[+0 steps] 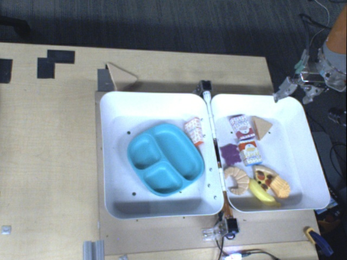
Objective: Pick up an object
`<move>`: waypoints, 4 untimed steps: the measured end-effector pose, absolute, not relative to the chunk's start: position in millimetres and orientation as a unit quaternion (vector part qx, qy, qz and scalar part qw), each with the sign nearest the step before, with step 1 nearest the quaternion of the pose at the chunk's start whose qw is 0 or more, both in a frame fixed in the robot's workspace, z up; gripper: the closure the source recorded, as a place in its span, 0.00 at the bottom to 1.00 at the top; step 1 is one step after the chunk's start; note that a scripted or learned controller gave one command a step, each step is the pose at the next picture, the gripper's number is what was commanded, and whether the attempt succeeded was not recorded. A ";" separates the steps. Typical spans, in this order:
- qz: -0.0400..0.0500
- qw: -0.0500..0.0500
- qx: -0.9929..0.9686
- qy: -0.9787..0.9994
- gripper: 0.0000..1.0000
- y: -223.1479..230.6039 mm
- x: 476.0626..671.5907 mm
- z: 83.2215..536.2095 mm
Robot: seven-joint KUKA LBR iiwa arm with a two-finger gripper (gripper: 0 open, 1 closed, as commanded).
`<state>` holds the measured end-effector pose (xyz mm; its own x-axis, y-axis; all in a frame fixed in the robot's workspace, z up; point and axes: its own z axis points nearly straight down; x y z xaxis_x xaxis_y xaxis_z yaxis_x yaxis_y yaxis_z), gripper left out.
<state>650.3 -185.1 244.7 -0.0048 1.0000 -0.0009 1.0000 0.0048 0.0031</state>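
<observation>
My gripper point(296, 93) hangs at the far right, over the back right corner of the right bin point(317, 161). Its two fingers are spread open with nothing between them. Below and left of it the right bin holds several toy foods: a small carton point(239, 124), a tan wedge point(262, 127), a second carton point(250, 151), a purple piece point(230, 155), a croissant point(237, 178), a banana point(260, 192), a pizza slice point(264, 175) and a waffle point(281, 186). All lie apart from the gripper.
The left bin point(116, 145) holds a blue divided plate point(165, 158) and a small red-and-white pack point(194, 130) against its right wall. A black clamp point(204, 86) sits at the back where the bins meet. Cables lie at the front edge.
</observation>
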 end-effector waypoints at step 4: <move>0.001 0.002 0.706 0.709 0.00 -205.2 587.4 90.0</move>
